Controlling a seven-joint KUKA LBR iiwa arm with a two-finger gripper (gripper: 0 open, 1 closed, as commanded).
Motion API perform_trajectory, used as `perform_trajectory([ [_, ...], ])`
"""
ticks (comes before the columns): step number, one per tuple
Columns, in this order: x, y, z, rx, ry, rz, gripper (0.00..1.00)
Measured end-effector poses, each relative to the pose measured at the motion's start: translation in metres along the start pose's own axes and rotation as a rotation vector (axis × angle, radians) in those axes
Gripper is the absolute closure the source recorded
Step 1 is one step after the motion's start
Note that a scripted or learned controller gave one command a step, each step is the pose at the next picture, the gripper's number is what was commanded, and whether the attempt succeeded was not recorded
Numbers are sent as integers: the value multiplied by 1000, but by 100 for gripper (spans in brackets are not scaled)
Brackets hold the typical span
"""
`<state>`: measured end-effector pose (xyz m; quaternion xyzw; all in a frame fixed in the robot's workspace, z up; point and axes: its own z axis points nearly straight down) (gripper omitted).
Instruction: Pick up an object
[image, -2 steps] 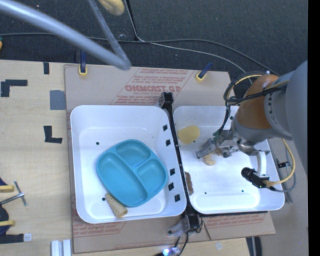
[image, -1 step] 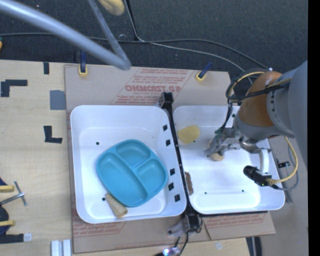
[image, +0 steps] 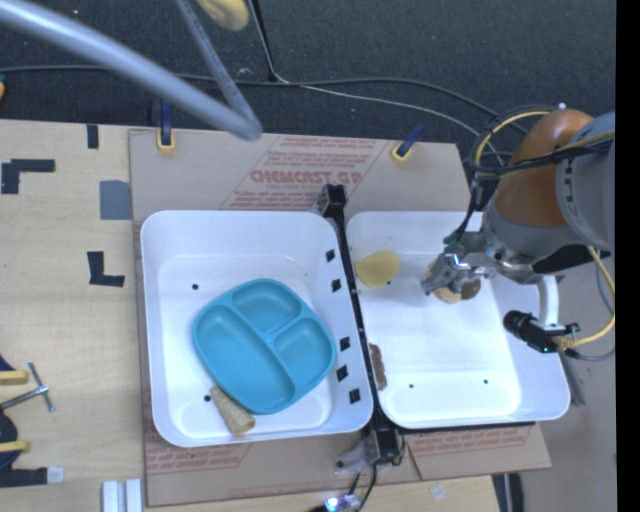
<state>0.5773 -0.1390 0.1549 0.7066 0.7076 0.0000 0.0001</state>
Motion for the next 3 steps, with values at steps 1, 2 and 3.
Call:
perform_trajectory([
  [1, 0, 1, -53, -3, -1, 0, 100],
  [2, 60, 12, -61, 1, 1, -4, 100],
  [3, 110, 14, -59, 2, 0, -1, 100],
])
